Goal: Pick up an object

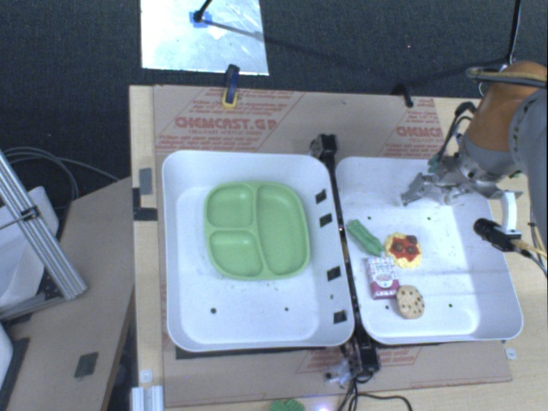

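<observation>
My claw (419, 191) hangs over the back part of the right bin (492, 319), its two grey fingers spread apart and pointing toward the bin's middle, with nothing between them. Any object will do for this task, and the candidates lie together in the front left part of this same bin: a green stick (365, 236) lying at a slant close to the divider, a red and yellow piece (403, 248) just beside it, a small pink packet (382, 276) below those, and a round cookie (410, 301) touching or nearly touching the packet's corner. All four are well apart from my fingers, toward the front of the bin. The left bin (184, 315) carries a green divided plate (257, 229), which I judge a poor pick for a narrow grip. So I take this as the approach step, before any descent onto a chosen thing. The next move, as I see it, calls for carrying the claw forward and to the left over one item, turning the fingers to straddle its narrow side, and lowering with the fingers wide. The green stick seems the easiest, since it lies a little clear of the others; the packet and cookie sit so close that my fingers might nudge one while closing on the other.
</observation>
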{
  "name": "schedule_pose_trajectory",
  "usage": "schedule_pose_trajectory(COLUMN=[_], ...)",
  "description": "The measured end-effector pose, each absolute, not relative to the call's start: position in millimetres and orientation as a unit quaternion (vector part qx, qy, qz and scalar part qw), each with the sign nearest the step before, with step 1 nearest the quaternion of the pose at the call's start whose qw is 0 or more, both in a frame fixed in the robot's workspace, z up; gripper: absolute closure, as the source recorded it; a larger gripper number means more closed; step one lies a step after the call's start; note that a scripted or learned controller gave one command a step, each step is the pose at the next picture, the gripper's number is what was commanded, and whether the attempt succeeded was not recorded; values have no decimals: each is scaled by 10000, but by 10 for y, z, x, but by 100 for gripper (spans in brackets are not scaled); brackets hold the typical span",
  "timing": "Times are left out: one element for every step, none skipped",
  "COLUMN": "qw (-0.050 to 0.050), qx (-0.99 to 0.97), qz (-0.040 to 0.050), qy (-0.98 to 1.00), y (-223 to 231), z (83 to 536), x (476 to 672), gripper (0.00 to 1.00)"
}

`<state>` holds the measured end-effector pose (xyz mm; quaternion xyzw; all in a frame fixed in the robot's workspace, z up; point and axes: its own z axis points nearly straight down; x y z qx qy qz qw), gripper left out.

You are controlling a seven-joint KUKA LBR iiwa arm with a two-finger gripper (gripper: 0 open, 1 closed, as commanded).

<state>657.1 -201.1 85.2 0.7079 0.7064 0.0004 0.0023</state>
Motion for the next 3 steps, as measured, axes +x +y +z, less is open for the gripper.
schedule_pose_trajectory(qw=[-12,-27,24], qx=[7074,7048,7061], qz=[-4,1,21], qy=[7068,7094,7081], y=[-1816,-1128,-1176], z=[844,840,968], x=[6064,5516,5556], gripper=[0,0,100])
